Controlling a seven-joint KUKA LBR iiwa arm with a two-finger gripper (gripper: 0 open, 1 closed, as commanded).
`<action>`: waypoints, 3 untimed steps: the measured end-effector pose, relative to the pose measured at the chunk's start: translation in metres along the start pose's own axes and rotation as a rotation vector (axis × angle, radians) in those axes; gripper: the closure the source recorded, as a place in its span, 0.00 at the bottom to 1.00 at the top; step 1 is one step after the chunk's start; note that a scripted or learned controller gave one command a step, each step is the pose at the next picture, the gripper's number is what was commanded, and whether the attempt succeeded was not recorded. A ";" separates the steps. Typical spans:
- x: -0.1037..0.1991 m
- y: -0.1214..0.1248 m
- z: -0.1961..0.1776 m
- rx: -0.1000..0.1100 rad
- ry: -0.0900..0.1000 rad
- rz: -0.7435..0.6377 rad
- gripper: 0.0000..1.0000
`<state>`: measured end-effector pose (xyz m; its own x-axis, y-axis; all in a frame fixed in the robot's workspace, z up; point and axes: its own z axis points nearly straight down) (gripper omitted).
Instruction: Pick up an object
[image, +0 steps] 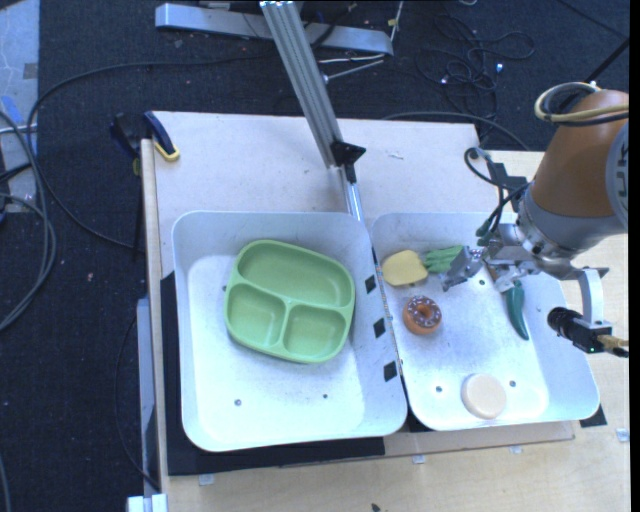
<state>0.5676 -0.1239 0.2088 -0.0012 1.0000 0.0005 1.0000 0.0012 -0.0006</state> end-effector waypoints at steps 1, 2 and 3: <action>0.009 -0.003 0.059 0.004 0.000 0.001 0.00; 0.011 0.000 0.107 -0.006 0.003 0.002 0.00; 0.011 0.003 0.092 -0.016 0.000 0.001 1.00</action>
<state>0.5706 -0.1133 0.1170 0.0002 1.0000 0.0006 0.9999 -0.0002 0.0155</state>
